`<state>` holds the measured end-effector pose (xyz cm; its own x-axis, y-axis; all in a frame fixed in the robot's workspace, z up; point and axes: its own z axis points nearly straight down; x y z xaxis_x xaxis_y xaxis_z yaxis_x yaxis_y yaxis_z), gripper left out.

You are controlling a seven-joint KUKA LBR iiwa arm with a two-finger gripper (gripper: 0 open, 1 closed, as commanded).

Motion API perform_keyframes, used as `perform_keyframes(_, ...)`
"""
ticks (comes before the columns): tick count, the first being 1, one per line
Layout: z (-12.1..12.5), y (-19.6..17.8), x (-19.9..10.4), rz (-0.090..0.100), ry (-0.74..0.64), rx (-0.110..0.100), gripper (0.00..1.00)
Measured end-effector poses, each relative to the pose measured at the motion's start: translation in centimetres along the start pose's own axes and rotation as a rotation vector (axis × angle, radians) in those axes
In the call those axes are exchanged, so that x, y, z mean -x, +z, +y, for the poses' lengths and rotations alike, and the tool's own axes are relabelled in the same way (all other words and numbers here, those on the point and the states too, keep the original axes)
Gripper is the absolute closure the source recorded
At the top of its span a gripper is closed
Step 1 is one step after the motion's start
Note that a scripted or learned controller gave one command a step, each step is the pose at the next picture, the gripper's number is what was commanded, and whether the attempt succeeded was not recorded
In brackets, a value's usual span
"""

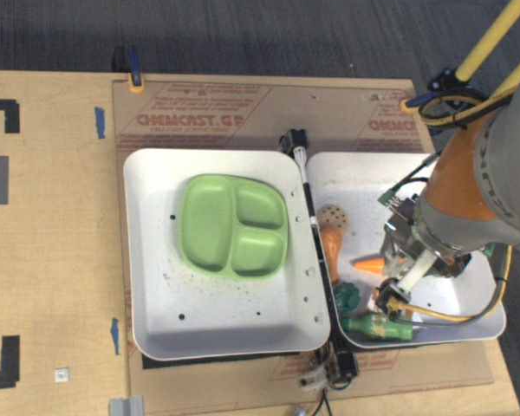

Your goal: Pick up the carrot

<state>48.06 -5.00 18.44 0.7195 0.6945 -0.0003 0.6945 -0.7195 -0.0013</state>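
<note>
A tapered orange carrot [368, 266] sits in the right bin [355, 176], its pointed end facing left. Its wide end disappears under my gripper [397, 263], which hangs directly over it near the middle of that bin. I cannot make out whether the carrot is gripped or merely lies below the gripper. The grey arm with its orange band [455, 185] reaches in from the right and covers much of the bin's right half.
Beside the divider lie another orange piece [331, 248] and a round brown perforated thing [331, 216]. A dark green lump [345, 297] and a green bottle-like item [377, 327] rest at the right bin's front. The left bin [147, 232] holds a green sectioned plate [234, 224].
</note>
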Motion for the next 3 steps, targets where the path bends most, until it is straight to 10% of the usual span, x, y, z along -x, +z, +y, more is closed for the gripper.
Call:
perform_keyframes(1,0.0,0.0,0.0,0.000,0.001,-0.001,0.00)
perform_keyframes(3,3.5,9.4,3.4,0.005,0.263,0.000,0.00)
